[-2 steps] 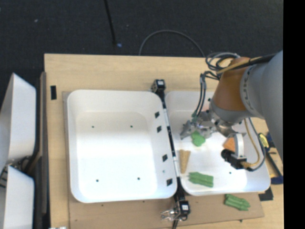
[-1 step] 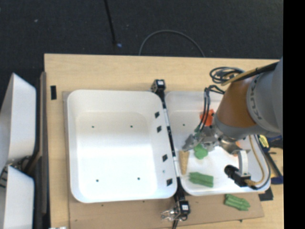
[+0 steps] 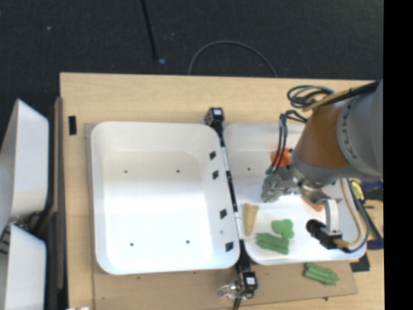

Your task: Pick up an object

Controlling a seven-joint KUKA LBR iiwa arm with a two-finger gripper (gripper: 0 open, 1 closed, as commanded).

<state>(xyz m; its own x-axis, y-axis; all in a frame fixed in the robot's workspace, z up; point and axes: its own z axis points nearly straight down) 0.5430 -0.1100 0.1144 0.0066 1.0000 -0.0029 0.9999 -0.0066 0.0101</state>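
- Your gripper sits low inside the right bin, near its middle. Looking down from above, you cannot tell if it is spread apart or pressed together.
- The grey arm with its orange band comes in from the right and covers much of that bin.
- A small orange thing peeks out just beside the arm, on the far side of the gripper.
- A tan cone lies in the right bin close to the wall next to the other bin. It is near the gripper but not touching it.
- A green lump and a longer green piece lie together by the near edge of the right bin. They look like they touch each other.
- One more green bit lies outside the bin on the wooden bench, close to the near edge.
- The left bin sits right up against the right bin, with small black clips along the join.
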